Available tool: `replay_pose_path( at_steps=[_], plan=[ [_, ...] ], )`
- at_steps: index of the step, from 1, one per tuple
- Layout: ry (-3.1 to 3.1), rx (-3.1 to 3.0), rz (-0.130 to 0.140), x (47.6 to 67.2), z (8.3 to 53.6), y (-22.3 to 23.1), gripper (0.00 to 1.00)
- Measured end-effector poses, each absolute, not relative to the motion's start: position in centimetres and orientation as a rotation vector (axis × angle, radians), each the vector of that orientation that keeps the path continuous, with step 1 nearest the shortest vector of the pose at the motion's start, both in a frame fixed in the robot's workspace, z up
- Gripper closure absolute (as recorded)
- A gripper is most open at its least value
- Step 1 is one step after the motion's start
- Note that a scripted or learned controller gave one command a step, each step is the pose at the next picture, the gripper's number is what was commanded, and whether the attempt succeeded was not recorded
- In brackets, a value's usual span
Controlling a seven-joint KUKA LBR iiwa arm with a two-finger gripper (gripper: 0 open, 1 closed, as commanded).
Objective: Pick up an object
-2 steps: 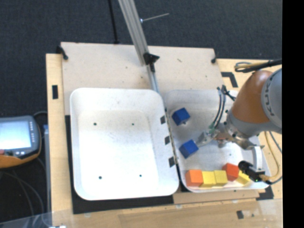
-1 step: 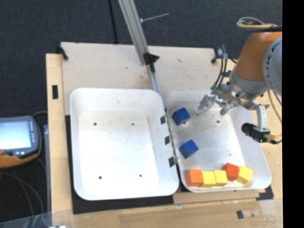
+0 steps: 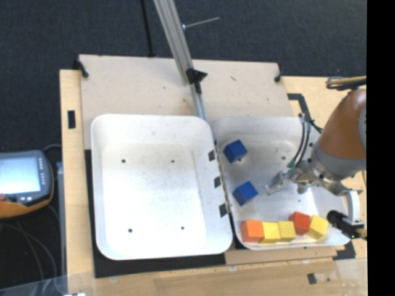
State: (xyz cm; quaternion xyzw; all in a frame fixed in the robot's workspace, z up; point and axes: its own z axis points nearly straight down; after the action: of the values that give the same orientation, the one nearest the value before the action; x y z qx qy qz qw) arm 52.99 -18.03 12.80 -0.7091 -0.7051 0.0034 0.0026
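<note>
My gripper (image 3: 285, 181) hangs over the middle of the right bin (image 3: 259, 131), below the arm's orange band and grey wrist. To its left lie two blue cubes, one (image 3: 234, 151) toward the back and one (image 3: 245, 192) closer to the front. Along the bin's front edge sits a row of blocks: an orange one (image 3: 252, 230), two yellow ones (image 3: 271, 231) (image 3: 286, 229), a red one (image 3: 301, 222) and another yellow one (image 3: 318, 226). The gripper is apart from all of them, and nothing shows in its grasp.
The left bin (image 3: 154, 184) adjoins the right one. A slanted metal pole (image 3: 176, 36) rises from behind the bins. A small screen device (image 3: 23, 177) sits off the bench's left edge. The arm covers the right bin's right side.
</note>
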Motion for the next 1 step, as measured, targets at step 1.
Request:
replay_pose_path(
  at_steps=[1],
  plan=[
    [-2.234, -2.216, -0.008, 60.93, 13.64, -13.69, 0.00]
  ],
)
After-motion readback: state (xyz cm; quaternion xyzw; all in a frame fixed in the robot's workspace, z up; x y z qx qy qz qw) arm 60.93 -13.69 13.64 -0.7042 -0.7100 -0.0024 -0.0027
